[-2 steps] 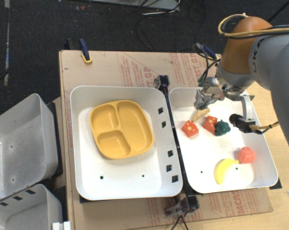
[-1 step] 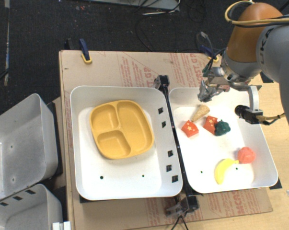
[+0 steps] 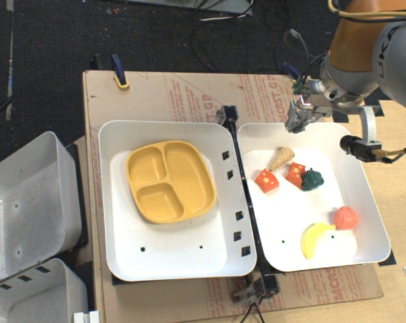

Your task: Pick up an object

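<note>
Nearest you, at the right bin's (image 3: 364, 180) 6 o'clock, lies a yellow banana (image 3: 313, 239), with a pink piece (image 3: 346, 217) just beside it at 2 o'clock. Two red blocks (image 3: 267, 180), a green piece (image 3: 312, 180) and a tan cone (image 3: 280, 158) sit mid-bin. Your gripper (image 3: 298, 121) hovers at the bin's 12 o'clock rim, holding nothing. The yellow tray (image 3: 170, 180) fills the left bin (image 3: 122, 247).

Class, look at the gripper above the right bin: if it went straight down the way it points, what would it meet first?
Probably bare floor near the back rim of the right bin. The gripper hangs beyond the tan cone, the nearest toy, though height is hard to judge from this slanted view.
</note>
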{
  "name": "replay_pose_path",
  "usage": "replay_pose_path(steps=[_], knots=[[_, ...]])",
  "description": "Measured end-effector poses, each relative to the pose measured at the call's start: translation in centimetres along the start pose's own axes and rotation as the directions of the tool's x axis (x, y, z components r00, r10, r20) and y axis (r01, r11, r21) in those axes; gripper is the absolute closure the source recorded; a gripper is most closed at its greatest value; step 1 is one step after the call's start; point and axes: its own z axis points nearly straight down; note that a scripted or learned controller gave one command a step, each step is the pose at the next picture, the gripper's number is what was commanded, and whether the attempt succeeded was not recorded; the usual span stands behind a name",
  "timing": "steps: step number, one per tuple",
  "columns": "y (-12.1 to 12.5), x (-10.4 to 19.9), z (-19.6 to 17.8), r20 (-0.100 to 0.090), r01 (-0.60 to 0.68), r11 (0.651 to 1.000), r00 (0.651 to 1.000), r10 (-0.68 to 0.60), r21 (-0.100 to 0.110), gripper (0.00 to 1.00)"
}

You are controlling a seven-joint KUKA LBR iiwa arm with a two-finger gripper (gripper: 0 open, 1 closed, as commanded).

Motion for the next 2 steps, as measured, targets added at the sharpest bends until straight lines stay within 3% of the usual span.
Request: replay_pose_path(steps=[2], knots=[[0.3,12.5,0.9,-0.004,0.006,1.000,1.000,-0.006,0.006,1.00]])
